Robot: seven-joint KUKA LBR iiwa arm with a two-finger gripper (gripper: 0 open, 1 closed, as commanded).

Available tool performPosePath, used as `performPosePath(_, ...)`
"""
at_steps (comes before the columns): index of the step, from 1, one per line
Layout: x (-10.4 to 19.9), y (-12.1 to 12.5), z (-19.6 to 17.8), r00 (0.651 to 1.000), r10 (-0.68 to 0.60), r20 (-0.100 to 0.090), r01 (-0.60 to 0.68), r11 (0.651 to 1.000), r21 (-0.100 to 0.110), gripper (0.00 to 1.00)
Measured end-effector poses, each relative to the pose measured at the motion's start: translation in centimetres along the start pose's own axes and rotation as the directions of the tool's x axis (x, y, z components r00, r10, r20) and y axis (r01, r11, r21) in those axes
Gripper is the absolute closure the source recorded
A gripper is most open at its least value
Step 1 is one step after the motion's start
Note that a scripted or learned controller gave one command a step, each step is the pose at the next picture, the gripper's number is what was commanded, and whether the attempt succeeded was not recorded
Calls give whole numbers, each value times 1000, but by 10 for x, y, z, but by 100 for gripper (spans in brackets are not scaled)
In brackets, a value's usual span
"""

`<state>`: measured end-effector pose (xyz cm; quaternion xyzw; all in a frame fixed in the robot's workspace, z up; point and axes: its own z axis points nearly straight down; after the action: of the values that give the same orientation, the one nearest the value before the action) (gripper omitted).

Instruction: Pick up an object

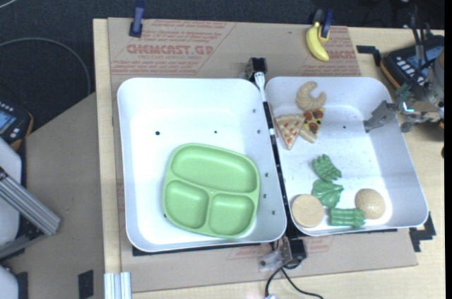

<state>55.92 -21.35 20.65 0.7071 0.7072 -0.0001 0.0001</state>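
The gripper (385, 115) hangs at the 3 o'clock edge of the right bin (402, 170), and whether its jaws are open or closed cannot be told from here. Nothing is seen between them. The nearest toy foods lie toward 9 o'clock from it: a croissant (308, 95) and two pizza slices (299, 126). The croissant stands a little apart, so it seems the easier target; the arm should descend straight above it and close across its narrow side.
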Motion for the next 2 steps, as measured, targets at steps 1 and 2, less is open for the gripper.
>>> performPosePath(1,114,-52,-30,1000,-10,-7,10,1000,2,0)
performPosePath(2,178,-68,-228,1000,-8,-2,8,1000,-21,0)
